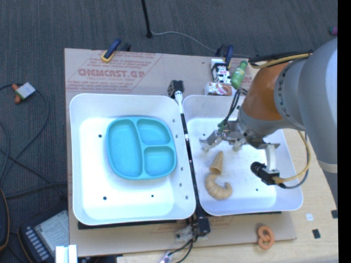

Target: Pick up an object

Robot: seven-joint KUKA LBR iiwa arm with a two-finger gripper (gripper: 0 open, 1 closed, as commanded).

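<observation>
I look down on two white bins side by side on the tabletop (88, 62). The left bin (88, 119) holds a blue plate (141, 148) with three parts. My arm (285, 92) comes in from the right and hangs over the right bin (285, 196).

The gripper (225, 138) sits low in the right bin, near the back and a bit toward the middle wall. I see metal bits sticking out to the left and down, but I cannot tell from here how wide it stands. Nothing looks to be caught in it.

Two things lie in this bin. One is a little cone (218, 162), tan, like an ice cream cone. It lies just below the gripper in my view, close to it but not touching as far as I can see. Its long side runs almost straight toward me and away, tipped a little, with the wide end near the gripper and the point toward the front of the bin. The other is a curved roll (219, 189), like a croissant, just in front of the cone and near its lower end.

I think the cone is the one to go for, since it is nearest. The gripper would need to slide a bit toward the front and squeeze across the cone's short side, from left and right.
</observation>
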